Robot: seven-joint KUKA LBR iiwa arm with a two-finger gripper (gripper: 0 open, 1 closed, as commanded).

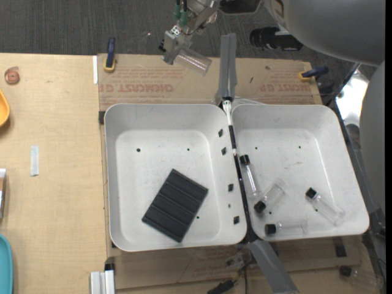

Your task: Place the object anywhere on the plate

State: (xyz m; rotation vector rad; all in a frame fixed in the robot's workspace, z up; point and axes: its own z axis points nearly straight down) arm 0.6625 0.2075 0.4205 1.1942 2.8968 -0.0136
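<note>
the plate (176, 204), a dark ribbed rectangle, lay tilted on the floor of the left bin (122, 127), and four clear vials with black caps (324, 206) lay in the right bin (343, 139) beside it. farther back, above the cardboard (147, 81), the gripper (176, 46) was closed on a clear vial (191, 59) between its fingers.

Bench (55, 133) bears 2 white bins (122, 118).
</note>
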